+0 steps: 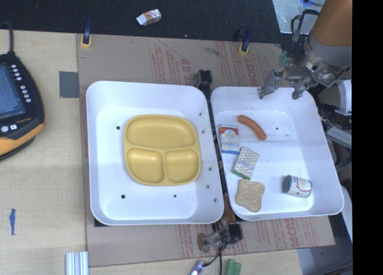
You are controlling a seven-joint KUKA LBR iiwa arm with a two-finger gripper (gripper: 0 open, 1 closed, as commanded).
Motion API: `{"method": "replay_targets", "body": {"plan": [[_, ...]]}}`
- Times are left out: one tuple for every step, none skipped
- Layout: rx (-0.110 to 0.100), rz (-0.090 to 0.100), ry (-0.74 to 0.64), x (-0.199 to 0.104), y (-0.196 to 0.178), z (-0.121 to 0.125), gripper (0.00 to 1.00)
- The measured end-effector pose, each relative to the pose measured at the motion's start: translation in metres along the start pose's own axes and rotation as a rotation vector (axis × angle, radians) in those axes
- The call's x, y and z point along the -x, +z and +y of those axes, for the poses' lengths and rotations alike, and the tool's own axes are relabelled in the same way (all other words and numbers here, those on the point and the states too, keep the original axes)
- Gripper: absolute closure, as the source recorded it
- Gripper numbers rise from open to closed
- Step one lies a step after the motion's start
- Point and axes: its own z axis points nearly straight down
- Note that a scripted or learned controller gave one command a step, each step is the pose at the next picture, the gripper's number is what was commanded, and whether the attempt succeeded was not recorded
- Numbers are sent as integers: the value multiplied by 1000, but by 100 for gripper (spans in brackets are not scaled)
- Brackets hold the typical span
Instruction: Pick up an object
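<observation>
Cardboard-covered bench under a slanted overhead camera, with two shallow white bins side by side. Closest to the gripper [281, 92] is a sausage [252, 127], lying loose on the floor of the right bin [323, 148], just below and slightly left of the fingertips, not touching them. Farther down from the gripper lie a small picture card [229, 138], a patterned packet [246, 162], a waffle-shaped biscuit [249, 195] and a small can [297, 186] on its side. Left of the gripper, the left bin [102, 148] carries a yellow divided plate [162, 149]. The gripper hovers at the right bin's upper rim, its two fingers spread apart with nothing between them. This looks like the approach step, with nothing picked up yet. The next move probably calls for lowering over one item, likely the sausage, and straddling it across its narrow width before squeezing.
</observation>
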Motion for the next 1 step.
{"method": "replay_targets", "body": {"plan": [[9,-2,1,-16,141,-25,0]]}}
